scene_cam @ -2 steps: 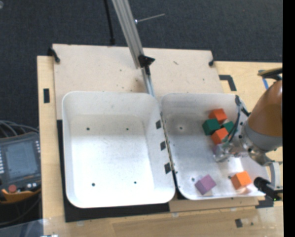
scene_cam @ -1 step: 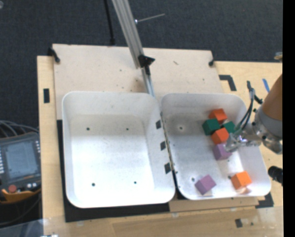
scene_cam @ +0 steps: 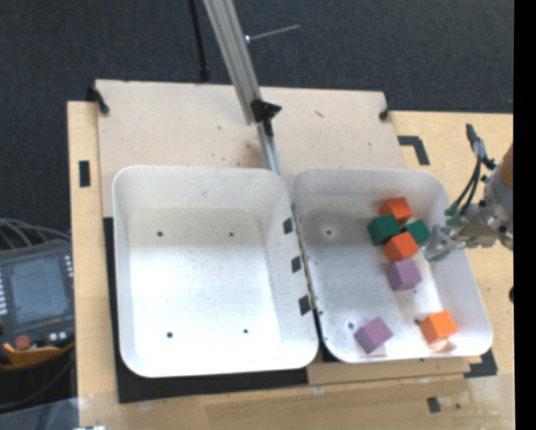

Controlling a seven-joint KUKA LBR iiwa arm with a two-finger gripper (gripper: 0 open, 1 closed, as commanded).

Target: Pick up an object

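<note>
Camera view, bench: two white bins side by side; left bin (scene_cam: 205, 267) bare of blocks, right bin (scene_cam: 340, 267) carrying all seven.
Cluster: against the right bin's far right wall, an orange block (scene_cam: 395, 210) at the top, a green block (scene_cam: 384, 230) and a second green block (scene_cam: 418, 232) just below it, another orange block (scene_cam: 401, 246) under those, all touching or nearly so.
Purple block (scene_cam: 403, 274): just nearside of the cluster, close to the lower orange one.
Loose pieces: a second purple block (scene_cam: 373, 334) near the right bin's near edge, well apart from the rest; a third orange block (scene_cam: 439, 326) in the near right corner, close to the wall.
Gripper (scene_cam: 440, 243): reaching in over the right bin's right wall, low beside the cluster, next to the right-hand green block; opening too blurred to read, nothing clearly between the tips, so cannot tell whether anything is held.
Step in hand: judged as closing in on the cluster.
Doing it well: centre on one block only, most likely the right-hand green one or the lower orange one; straddle it squarely, keep clear of the bin wall, descend fully before closing.
Risk: packed neighbours likely to get nudged or wedged, giving a slanted, weak grip; wall close on the right.
Easier option: lone purple block by the near edge, open on all sides.
</note>
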